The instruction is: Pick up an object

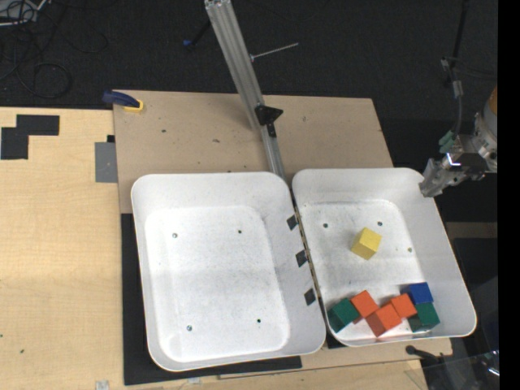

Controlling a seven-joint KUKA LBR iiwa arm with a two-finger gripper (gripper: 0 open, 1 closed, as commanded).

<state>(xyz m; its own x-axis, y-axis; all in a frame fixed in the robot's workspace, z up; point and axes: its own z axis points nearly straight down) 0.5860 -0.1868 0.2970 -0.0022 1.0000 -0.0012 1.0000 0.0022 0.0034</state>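
A yellow cube [366, 243] lies alone near the middle of the right bin [341, 185]. Along that bin's front edge sits a cluster of blocks: a green one [344, 312], an orange one [364, 303], a red-orange one [384, 319], another orange one [403, 305], a blue one [419, 292] and a dark green one [423, 318]. My gripper [433, 180] hangs at the bin's far right corner, outside its rim, well away from every block. Nothing shows between its fingers.
The left bin [162, 193] stands beside the right one, with black clips [302, 258] along the shared edge. A slanted aluminium rail [240, 63] rises behind the bins. A blue-and-yellow clamp [123, 100] lies at the board's far left corner.
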